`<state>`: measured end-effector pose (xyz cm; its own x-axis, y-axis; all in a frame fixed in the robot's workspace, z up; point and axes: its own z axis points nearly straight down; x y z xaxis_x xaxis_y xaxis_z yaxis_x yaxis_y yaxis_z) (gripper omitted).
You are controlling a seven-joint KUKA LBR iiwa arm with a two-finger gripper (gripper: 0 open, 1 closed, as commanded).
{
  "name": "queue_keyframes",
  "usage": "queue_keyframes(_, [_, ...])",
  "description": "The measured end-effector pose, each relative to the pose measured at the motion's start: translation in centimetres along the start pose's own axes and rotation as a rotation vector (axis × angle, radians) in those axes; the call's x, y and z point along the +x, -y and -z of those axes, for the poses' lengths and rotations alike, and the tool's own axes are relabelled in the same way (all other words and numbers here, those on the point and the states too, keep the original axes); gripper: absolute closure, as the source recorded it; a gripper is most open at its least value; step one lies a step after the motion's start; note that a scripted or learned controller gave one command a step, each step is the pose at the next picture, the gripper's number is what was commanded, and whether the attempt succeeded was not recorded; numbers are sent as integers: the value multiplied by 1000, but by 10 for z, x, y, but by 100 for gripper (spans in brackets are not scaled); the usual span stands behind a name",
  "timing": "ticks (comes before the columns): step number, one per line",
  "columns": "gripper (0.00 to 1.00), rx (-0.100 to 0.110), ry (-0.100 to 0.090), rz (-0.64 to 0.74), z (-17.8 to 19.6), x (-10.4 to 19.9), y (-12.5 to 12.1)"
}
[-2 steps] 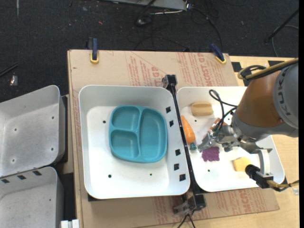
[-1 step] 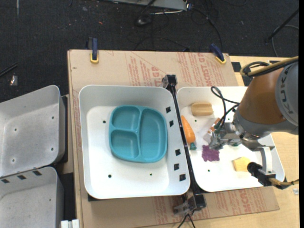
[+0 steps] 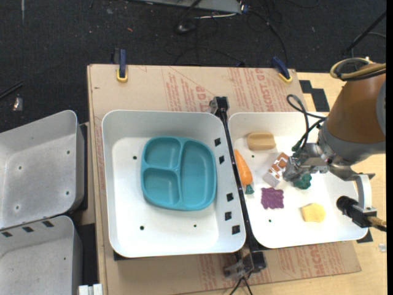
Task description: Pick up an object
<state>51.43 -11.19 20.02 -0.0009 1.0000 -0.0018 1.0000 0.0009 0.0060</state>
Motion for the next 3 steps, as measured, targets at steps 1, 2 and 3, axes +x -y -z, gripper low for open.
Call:
queue_keyframes(1, [100, 1, 0, 1, 47, 0, -2])
queue_keyframes(2, [100, 4, -4, 8, 45, 63, -15])
queue_keyframes(3, [100, 5, -4, 8, 50, 122, -22])
